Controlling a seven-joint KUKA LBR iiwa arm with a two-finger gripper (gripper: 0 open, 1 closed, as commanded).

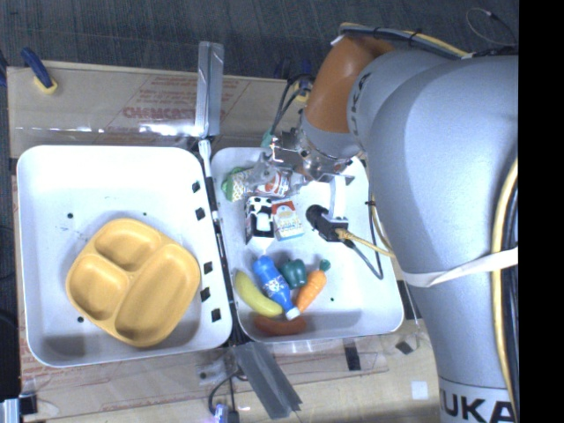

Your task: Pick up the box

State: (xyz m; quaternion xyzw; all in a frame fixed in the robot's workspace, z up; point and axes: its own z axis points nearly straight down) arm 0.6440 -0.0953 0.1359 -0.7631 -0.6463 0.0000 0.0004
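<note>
Pick not accomplished as far as the view shows. The box (pixel 288 222), small, with a red top and a pale face, lies on the floor of the right bin (pixel 357 282), near the middle and touching a black-and-white item (pixel 258 217) on its left. Nothing lifts it.

The end effector (pixel 280 173) hangs low over the far end of the right bin, just beyond the box and apart from it. Spread or pressed together: cannot tell, since the wrist and clutter mask its tip. No object is visibly pinched.

Left to do, by my reading: bring the end effector over the box, close on it, and raise it clear of its neighbours.

Other contents of the right bin, near end:
- banana (pixel 251 294)
- blue bottle (pixel 274 283)
- carrot (pixel 310 290)
- a reddish object (pixel 282 326) against the near wall

The left bin (pixel 53 192) holds a yellow divided tray (pixel 132 278).

Hard to make out:
- A red-and-white patch directly under the end effector; it may be a separate object, identity unclear.
- A green item (pixel 236 184) at the far left corner, blurred.
- The arm (pixel 441 166) covers the right bin's right rim and part of the bench (pixel 88 95).
</note>
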